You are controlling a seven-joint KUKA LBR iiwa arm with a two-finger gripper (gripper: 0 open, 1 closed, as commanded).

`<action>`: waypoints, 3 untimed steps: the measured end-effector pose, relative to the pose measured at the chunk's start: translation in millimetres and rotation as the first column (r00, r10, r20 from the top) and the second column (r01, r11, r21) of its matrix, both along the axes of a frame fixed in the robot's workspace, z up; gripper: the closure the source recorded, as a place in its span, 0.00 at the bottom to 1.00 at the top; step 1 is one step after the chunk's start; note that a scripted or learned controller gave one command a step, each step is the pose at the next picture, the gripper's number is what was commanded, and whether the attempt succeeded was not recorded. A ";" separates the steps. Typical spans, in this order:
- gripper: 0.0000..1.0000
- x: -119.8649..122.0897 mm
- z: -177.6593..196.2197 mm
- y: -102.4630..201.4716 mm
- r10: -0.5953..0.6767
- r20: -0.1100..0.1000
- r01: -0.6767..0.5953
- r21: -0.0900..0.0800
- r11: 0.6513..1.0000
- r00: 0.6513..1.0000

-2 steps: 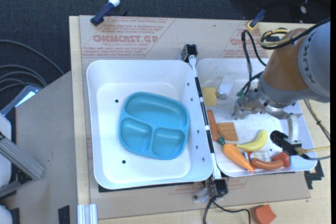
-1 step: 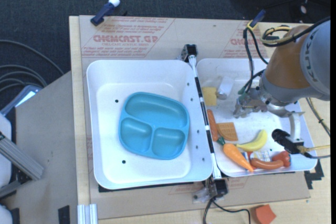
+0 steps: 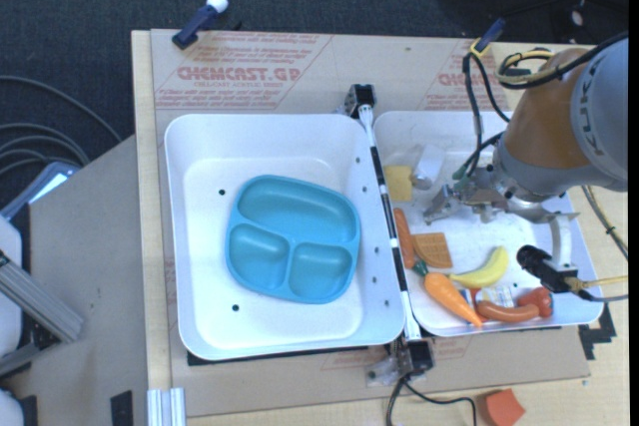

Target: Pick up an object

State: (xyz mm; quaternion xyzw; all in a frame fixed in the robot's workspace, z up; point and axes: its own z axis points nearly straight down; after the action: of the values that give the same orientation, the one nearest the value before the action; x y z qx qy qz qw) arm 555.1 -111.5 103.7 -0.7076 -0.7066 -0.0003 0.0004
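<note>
My gripper (image 3: 439,205) hung over the right white bin (image 3: 589,314); grip state I cannot tell. Yellow plastic banana (image 3: 483,269) at 5 o'clock, orange carrot (image 3: 449,299) crowded nearby, so grasp could slip.

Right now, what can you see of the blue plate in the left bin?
The blue plate looks like smooth plastic, rounded at the corners, split into three compartments: one long one at the far side, two smaller ones nearer. It lies flat, slightly turned, on the floor of the left bin, near its middle. Nothing rests in it.
</note>
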 end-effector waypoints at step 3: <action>1.00 -75.9 80.7 115.7 0.003 -0.001 -0.003 0.000 1.000 1.000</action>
State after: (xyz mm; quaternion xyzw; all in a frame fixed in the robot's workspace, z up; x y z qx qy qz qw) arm 479.1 4.2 184.3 -0.7066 -0.7076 0.0001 0.0009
